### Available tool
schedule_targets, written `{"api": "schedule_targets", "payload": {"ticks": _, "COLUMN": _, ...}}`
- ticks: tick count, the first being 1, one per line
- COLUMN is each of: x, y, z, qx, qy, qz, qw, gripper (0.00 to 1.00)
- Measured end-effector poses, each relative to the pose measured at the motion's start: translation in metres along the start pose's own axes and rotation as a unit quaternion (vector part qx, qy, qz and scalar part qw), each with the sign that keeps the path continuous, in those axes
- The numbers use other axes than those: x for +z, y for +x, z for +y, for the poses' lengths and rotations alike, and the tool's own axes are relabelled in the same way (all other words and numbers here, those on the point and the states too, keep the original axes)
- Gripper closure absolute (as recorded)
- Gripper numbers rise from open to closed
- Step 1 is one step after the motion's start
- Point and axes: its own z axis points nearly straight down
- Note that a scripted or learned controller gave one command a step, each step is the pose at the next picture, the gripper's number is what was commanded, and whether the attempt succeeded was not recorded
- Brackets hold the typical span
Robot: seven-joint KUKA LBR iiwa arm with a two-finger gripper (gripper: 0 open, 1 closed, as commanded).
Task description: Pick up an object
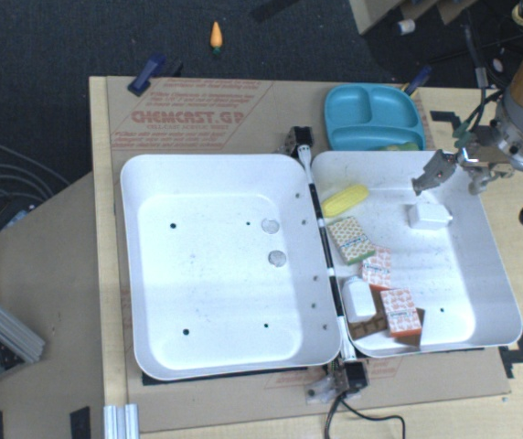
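The end effector (453,172) hangs with fingers spread apart over the right bin (481,273). A white block (428,215) lies just below it, not gripped.

A blue tray (374,114) lies at the bench's far edge behind the right bin. A blue clip (144,75) sits at the bench's far left corner. An orange bit (216,35) lies on the dark floor beyond.

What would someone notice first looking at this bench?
The right bin holds a cluster along its left wall: a yellow corn cob, patterned boxes, a white block. The pincer hovers over its far edge, beside a blue divided tray.
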Motion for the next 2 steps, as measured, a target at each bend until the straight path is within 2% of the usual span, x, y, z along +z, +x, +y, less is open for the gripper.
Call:
{"api": "schedule_targets", "payload": {"ticks": 1, "x": 0.163, "y": 0.028, "z": -0.011, "qx": 0.0, "qy": -0.001, "qz": 0.0, "qw": 1.0, "gripper": 0.0}}
{"api": "schedule_targets", "payload": {"ticks": 2, "x": 0.179, "y": 0.035, "z": 0.077, "qx": 0.0, "qy": 0.019, "qz": -0.003, "qw": 0.9998, "gripper": 0.0}}
